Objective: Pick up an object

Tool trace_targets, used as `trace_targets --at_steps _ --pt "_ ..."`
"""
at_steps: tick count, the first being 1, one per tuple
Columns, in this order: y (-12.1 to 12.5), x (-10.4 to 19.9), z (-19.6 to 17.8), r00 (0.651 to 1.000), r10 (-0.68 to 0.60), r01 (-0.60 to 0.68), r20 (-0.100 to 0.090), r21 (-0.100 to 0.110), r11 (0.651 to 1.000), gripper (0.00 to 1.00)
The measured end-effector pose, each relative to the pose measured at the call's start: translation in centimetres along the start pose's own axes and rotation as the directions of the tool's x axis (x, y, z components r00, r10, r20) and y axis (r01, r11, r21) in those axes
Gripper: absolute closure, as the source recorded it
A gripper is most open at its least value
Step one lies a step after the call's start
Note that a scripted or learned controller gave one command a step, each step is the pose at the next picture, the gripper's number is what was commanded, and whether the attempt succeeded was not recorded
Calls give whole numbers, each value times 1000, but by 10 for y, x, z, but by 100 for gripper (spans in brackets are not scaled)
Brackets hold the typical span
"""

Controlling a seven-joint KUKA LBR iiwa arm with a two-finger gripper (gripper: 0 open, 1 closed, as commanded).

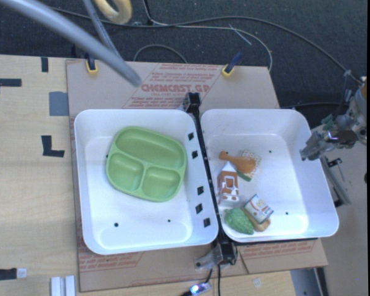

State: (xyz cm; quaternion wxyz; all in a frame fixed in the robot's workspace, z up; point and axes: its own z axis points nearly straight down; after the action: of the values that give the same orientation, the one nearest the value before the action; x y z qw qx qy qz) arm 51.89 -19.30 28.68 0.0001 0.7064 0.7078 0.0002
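Observation:
The right bin (296, 165) holds several small items near its left side: an orange drumstick-shaped toy (239, 161), a small orange-and-white carton (228, 186), a green leafy toy (238, 221) and a small box with a brown base (258, 210). A green three-compartment plate (147, 163) lies in the left bin (92, 184). My gripper (314, 147) hangs at the right bin's right rim, well to the right of all the items, with nothing seen in it.
Both bins rest on a cardboard sheet (172, 82) on the wooden bench. A grey pole (61, 23) and cables cross the upper left. A black divider with clips (200, 165) runs between the bins.

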Motion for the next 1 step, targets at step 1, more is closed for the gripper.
trace_targets --at_steps 1 --pt "-2 55 20 1000 -3 3 -1 3 1000 100"
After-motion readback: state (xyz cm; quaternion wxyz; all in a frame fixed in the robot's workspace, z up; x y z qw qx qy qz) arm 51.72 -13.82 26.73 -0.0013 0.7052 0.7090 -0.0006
